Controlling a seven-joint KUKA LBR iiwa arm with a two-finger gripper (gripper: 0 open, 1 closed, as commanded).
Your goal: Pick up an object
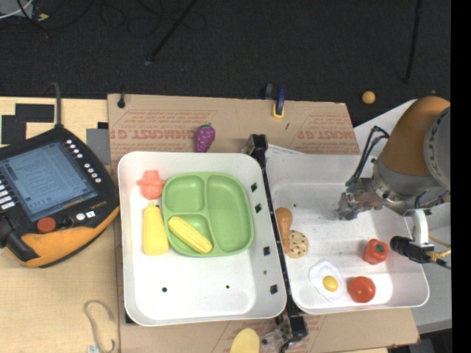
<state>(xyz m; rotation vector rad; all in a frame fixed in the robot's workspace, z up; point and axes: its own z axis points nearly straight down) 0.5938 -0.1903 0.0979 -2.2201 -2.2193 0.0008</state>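
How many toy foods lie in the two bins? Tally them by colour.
Yellow: 2, bottle and corn
Pink: 1, piece
Red: 2, tomato and pepper
Brown: 2, cookie and drumstick
White: 1, fried egg
Total: 8

A dark carpeted floor [221, 35] filled the top of the view, crossed by thin black cables [173, 24]. A small orange ball [368, 97] lay on it at the right. Below it stood a wooden bench [51, 293], with a sheet of printed cardboard [235, 127] spread over its middle and held at the far edge by a clamp [278, 101]. A teach pendant [51, 190] with a lit screen rested on the bench at the left. The light was even and flat.
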